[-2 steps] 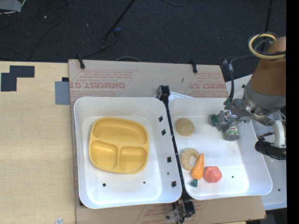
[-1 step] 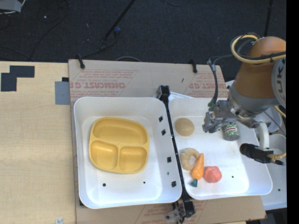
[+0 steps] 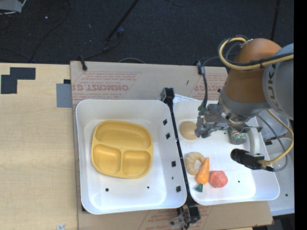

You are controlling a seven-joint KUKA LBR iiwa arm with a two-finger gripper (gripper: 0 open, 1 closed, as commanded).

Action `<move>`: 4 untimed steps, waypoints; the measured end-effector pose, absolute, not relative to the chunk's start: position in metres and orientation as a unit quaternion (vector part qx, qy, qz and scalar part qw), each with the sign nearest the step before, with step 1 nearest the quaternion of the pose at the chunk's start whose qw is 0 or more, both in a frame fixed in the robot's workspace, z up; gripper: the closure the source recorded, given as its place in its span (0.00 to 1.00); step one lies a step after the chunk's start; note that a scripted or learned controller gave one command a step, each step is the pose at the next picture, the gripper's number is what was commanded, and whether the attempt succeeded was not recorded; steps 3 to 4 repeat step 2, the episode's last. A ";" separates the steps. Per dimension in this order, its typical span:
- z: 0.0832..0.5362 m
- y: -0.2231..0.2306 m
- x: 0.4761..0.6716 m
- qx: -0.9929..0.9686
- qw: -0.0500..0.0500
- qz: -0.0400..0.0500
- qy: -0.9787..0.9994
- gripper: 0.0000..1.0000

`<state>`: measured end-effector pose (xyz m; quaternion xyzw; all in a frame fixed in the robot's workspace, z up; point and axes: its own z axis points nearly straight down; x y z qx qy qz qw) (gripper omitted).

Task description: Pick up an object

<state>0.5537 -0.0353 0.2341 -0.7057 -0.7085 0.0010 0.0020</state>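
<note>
Gripper (image 3: 204,126) low in the right bin (image 3: 268,188), just beside a round beige piece (image 3: 187,130); spread of its tips impossible to tell. Nearer the front: pale pastry (image 3: 193,161), carrot (image 3: 204,171), red fruit (image 3: 218,178). Yellow divided plate (image 3: 123,148) in the left bin (image 3: 86,128).

robot lab: arm (image 3: 259,75) with trailing cables over two white bins (image 3: 88,186) on cardboard-lined bench (image 3: 33,152), loose wires on dark floor (image 3: 144,18), plastic toy food (image 3: 204,169) as test props.
</note>
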 end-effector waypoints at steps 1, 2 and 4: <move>0.223 0.022 0.555 -0.706 0.003 0.002 -0.709 1.00; 0.230 0.083 0.554 -0.705 0.002 0.001 -0.709 1.00; 0.230 0.083 0.554 -0.705 0.002 0.001 -0.709 1.00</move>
